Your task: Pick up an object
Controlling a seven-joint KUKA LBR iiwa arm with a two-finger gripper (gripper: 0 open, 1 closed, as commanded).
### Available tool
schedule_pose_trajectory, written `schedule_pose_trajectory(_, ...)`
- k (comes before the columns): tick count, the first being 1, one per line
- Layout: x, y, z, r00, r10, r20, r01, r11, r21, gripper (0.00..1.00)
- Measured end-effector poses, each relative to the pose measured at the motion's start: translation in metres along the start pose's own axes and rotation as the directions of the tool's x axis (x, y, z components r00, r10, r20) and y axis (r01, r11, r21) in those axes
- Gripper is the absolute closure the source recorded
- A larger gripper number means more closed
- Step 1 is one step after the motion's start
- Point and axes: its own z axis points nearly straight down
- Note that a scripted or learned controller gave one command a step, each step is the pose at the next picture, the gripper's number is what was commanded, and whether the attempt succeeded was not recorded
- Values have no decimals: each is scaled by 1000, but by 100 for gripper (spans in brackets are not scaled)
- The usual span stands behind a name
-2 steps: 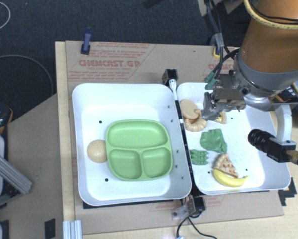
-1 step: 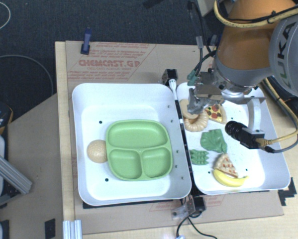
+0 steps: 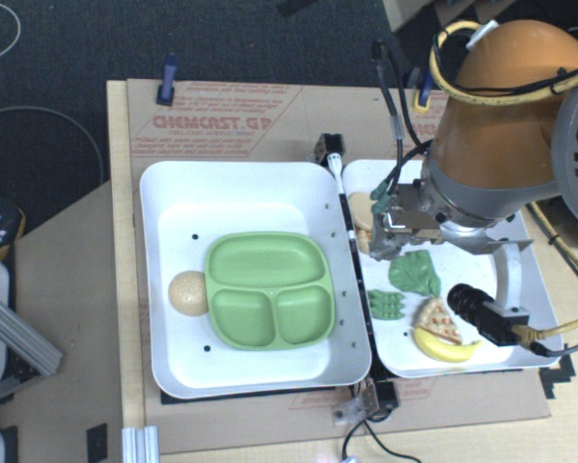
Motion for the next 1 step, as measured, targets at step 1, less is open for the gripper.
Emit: schedule_pose_trajectory(1, -32, 3, -95, 1000, 3, 1, -3, 1000, -18, 100)
